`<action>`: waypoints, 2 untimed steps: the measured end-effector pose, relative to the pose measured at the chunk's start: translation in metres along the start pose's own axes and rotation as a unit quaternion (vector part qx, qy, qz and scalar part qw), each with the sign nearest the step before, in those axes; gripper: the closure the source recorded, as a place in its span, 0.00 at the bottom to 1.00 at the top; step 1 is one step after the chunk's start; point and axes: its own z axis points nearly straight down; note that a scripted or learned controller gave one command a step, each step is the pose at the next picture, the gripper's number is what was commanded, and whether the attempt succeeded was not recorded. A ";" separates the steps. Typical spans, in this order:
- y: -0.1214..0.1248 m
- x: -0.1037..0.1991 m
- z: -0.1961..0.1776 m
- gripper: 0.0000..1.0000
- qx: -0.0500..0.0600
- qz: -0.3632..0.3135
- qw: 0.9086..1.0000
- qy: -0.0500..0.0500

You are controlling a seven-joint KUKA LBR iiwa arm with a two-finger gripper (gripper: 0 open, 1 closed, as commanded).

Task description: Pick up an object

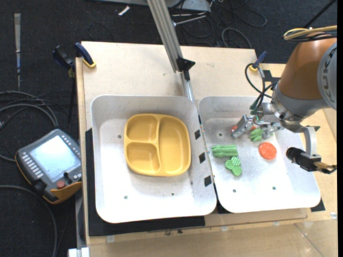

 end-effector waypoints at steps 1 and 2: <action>0.000 0.000 0.000 0.00 0.000 0.000 1.000 0.000; -0.004 -0.003 0.063 0.00 0.003 0.001 1.000 0.000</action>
